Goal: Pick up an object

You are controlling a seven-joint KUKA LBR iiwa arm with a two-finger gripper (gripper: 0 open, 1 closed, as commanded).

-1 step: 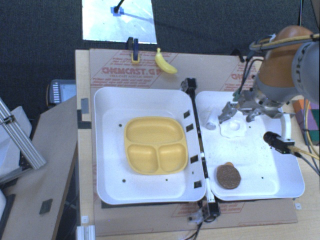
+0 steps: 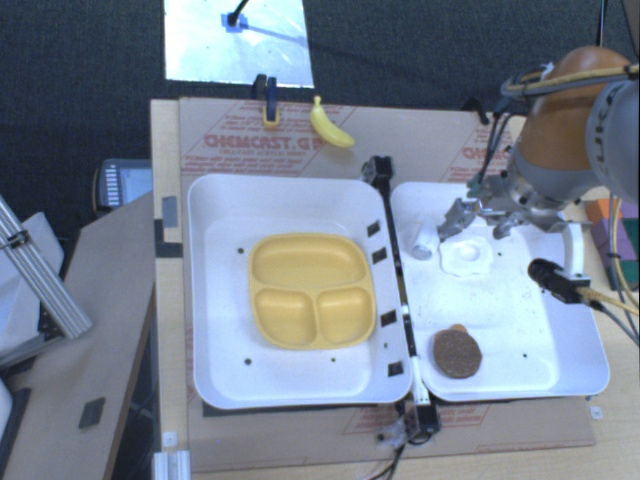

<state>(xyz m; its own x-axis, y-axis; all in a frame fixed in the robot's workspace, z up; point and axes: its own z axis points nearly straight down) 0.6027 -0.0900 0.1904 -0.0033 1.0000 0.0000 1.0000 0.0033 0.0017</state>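
Nearest the worktop's front edge, a brown cookie [image 2: 457, 353] is lying untouched while the hand [image 2: 478, 221] (fingers spread apart) is hovering over a fried egg [image 2: 466, 258], needing descent.

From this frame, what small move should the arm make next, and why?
Probably a short descent: the gripper hangs spread just above the fried-egg toy in the right bin, nothing between its fingers. The brown patty lies farther off.

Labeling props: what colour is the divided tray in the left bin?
Yellow, plain. The tray shows clearly in the camera view.
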